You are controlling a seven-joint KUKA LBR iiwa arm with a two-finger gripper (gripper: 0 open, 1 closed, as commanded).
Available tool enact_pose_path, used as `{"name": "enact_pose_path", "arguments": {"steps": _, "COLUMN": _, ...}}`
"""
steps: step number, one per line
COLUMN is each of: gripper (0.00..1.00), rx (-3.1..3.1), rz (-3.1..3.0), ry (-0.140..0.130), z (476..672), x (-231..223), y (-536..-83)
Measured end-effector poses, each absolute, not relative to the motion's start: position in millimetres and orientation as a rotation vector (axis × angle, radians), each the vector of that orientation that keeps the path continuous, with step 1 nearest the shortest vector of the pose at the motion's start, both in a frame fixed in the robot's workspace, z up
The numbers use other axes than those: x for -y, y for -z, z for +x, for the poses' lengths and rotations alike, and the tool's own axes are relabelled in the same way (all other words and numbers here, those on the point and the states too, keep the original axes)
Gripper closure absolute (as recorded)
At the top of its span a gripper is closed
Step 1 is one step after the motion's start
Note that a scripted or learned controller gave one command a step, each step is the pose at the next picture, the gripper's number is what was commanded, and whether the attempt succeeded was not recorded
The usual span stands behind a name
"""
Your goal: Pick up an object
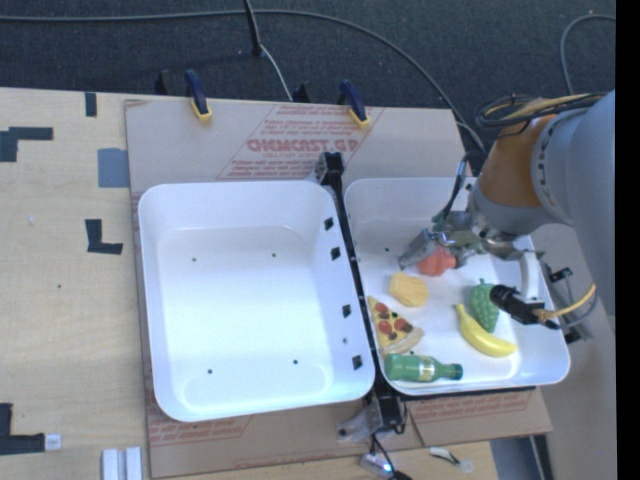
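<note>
Tomato (pixel 436 262), red, in right bin (pixel 400 193) near top, at gripper (pixel 432 253) tips. Jaw state: can't tell. Step: grasp attempt. Next: confirm grip, then lift straight up w/o knocking the cheese (pixel 407 290).

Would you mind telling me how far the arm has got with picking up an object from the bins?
Done: the gripper has reached into the right bin and sits right at the red object. In hand: whether it actually grips that object cannot be told here. Left: a clear lift. The yellow piece, pizza slice, green bottle, banana and green item lie untouched on the bin floor.
</note>
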State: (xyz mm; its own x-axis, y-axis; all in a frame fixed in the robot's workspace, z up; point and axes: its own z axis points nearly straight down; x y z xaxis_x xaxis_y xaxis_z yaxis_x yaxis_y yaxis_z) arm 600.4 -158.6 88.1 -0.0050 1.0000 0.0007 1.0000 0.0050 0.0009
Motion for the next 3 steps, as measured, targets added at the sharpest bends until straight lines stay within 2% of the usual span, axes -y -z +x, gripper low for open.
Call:
{"name": "enact_pose_path", "arguments": {"steps": 1, "gripper": 0.0, "rx": -2.221, "rz": 2.22, "ry": -0.001, "z": 569.3, "x": 157.2, "y": -85.8}}
{"name": "enact_pose_path", "arguments": {"steps": 2, "gripper": 0.0, "rx": -2.224, "rz": 2.216, "ry": -0.002, "z": 631.8, "x": 124.0, "y": -84.9}}
{"name": "enact_pose_path", "arguments": {"steps": 3, "gripper": 1.0, "rx": -2.221, "rz": 2.218, "ry": -0.003, "z": 631.3, "x": 125.4, "y": -96.4}}
